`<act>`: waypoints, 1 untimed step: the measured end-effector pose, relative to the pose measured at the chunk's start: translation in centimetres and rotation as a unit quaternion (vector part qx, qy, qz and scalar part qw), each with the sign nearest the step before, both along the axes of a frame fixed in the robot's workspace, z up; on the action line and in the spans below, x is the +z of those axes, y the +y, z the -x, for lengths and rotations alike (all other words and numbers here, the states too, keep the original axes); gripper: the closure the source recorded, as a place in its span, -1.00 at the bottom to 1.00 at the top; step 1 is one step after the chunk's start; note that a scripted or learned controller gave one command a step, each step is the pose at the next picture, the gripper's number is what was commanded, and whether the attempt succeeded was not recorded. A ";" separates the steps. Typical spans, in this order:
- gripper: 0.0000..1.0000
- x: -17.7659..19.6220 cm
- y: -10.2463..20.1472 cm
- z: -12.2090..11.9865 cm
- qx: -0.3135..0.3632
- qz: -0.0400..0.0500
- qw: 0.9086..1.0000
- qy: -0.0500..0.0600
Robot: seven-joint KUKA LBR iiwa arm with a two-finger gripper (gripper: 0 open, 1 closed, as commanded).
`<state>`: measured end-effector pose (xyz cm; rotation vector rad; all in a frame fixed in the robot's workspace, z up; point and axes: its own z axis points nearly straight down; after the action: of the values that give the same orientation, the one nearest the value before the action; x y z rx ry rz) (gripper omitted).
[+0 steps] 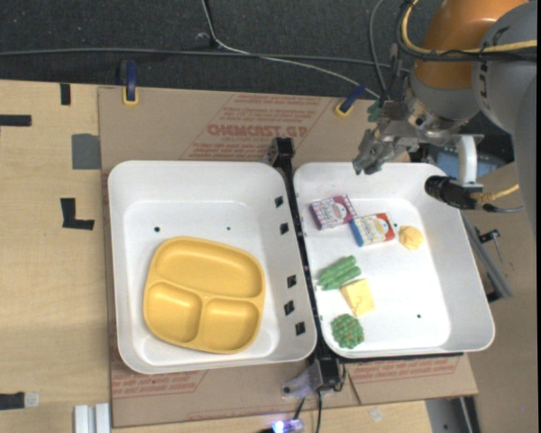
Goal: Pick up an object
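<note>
White right bin (451, 327) holds all the small loose items, so any pick target is there. Pincer (371, 159) hangs over that bin's 11 o'clock corner rim, nothing between its tips; can't tell if they're apart or together, too dark and small.

Risks, as judgement: items are tightly grouped, so a descent could nudge a neighbour or grab two. Purple packet (332, 211) and red-white carton (373, 229) sit just beside each other at 12 o'clock of the bin floor; both look flat, likely to slip. Yellow round piece (411, 237) at 2 o'clock could roll. Green bean pod (338, 271) touches yellow block (358, 297) near centre; green broccoli (347, 331) at 7 o'clock, near the wall.

Left bin (126, 188) holds a yellow divided tray (204, 294), compartments look bare.
</note>
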<state>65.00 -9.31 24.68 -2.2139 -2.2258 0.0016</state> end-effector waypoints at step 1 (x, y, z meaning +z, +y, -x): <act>1.00 -0.8 5.1 -0.4 0.000 0.000 1.000 0.000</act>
<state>65.38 -4.26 23.84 -2.2136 -2.2260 0.0017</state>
